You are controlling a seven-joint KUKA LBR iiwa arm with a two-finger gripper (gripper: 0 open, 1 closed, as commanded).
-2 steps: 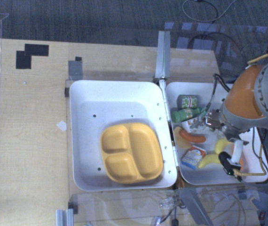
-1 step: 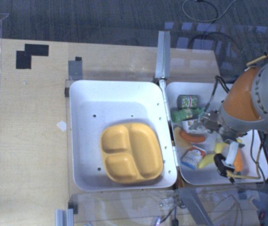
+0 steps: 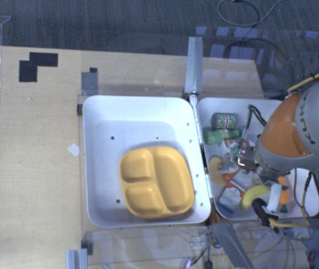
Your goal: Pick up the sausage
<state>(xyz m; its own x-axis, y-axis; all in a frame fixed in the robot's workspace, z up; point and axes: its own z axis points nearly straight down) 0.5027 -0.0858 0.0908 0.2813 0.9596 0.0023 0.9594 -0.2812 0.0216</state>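
Camera view looks down on a pale wooden bench [image 3: 36, 150] with two shallow white bins side by side. The left bin [image 3: 103, 122] holds a yellow tray [image 3: 156, 181] with three compartments, lying toward the bin's near right corner. It is well apart from the arm.

The right bin [image 3: 204, 108] is crowded. At its far end a green can [image 3: 224, 120] lies just beside a green bottle [image 3: 221, 134], which lies on its side. Nearer the middle, a tan rounded item [image 3: 215, 164] sits against the bin's left wall. Toward the near end a small printed carton [image 3: 231, 195] lies next to a banana [image 3: 256, 195], and an orange piece [image 3: 283, 198] shows just right of the banana.

The grey arm, with its orange band [image 3: 280, 133], reaches in from the right and covers much of the right bin. The gripper [image 3: 241, 161] hangs low over the middle of that bin, near the tan item and above the carton. Whether it is open or closed cannot be told, and nothing can be seen held in it.

The sausage cannot be picked out with certainty among the clutter of the right bin.
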